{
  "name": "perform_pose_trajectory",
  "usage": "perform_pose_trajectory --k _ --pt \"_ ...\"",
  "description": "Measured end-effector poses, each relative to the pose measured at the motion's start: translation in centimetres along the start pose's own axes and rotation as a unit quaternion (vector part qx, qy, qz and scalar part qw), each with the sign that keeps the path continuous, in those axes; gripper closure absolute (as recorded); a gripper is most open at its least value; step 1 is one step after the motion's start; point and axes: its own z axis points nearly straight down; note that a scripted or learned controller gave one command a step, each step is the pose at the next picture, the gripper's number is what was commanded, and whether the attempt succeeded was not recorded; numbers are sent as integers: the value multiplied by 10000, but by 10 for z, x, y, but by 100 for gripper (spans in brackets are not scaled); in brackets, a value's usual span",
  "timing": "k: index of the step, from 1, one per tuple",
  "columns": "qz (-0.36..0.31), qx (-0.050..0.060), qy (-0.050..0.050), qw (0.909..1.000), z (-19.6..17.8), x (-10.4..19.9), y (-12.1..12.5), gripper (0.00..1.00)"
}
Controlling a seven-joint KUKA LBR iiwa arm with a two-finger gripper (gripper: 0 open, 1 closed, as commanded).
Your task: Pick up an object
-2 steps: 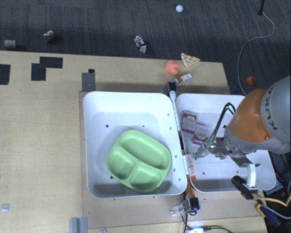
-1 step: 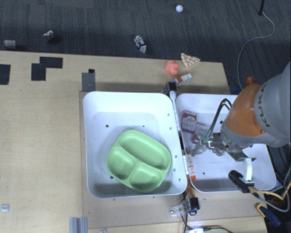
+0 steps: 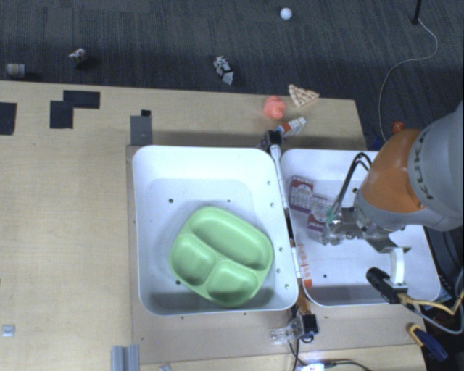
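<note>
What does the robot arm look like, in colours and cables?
The arm is grey and rounded, with a wide orange band above the wrist. A thin dark cable loops beside the band down toward the metallic grey tool.

Two shallow white bins sit side by side on the desk [image 3: 65, 217]: the left bin [image 3: 145, 217] and the right bin [image 3: 326, 163]. The left bin holds one thing, a green divided tray [image 3: 221, 253] with three compartments. The right bin holds two small packets, a red-and-white packet [image 3: 300, 194] and a second packet [image 3: 317, 214] touching it toward the arm. One grey arm [image 3: 428, 181] with one orange band [image 3: 388, 181] reaches in over the right bin. At the desk's far edge lie one pink ball [image 3: 274, 107], one wedge-shaped piece [image 3: 303, 95] and one small tube [image 3: 292, 127]. On the dark floor beyond lies one white ball [image 3: 286, 12].
</note>
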Motion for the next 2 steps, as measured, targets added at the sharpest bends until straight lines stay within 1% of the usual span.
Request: perform_pose_trajectory --k 1,2 --pt "16 23 -20 10000 -96 -112 83 100" --pt "5 42 -7 10000 -95 -110 82 0"
